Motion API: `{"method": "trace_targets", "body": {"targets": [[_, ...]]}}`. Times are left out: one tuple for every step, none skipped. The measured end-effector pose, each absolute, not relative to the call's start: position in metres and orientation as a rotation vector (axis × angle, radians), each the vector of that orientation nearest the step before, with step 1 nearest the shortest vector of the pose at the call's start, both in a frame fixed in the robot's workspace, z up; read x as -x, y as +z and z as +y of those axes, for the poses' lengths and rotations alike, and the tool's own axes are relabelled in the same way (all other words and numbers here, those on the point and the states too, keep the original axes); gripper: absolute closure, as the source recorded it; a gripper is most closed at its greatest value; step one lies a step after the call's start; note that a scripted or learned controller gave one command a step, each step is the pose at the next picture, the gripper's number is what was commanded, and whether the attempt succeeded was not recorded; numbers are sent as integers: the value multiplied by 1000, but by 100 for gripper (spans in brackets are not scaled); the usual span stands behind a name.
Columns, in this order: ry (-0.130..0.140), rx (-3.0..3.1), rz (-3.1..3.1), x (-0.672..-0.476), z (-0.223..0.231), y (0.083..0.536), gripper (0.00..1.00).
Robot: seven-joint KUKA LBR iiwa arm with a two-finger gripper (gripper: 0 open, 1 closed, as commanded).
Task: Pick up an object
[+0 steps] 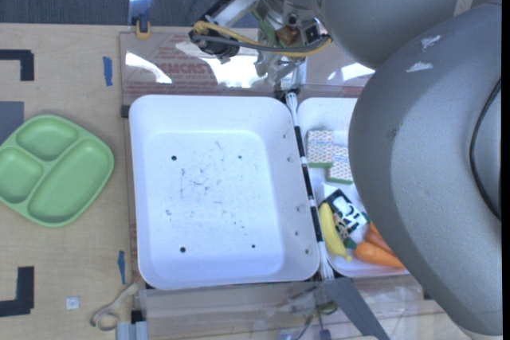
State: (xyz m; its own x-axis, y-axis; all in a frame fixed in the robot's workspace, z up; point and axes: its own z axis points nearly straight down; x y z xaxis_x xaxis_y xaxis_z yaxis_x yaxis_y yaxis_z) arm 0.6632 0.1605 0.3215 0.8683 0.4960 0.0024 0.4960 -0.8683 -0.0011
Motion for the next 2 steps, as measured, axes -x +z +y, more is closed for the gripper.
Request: {"method": "trace_targets", "body": {"targets": [[-2, 3093, -541, -653, 187, 304, 100], [-2, 3125, -311, -658, 224, 295, 100]]}}
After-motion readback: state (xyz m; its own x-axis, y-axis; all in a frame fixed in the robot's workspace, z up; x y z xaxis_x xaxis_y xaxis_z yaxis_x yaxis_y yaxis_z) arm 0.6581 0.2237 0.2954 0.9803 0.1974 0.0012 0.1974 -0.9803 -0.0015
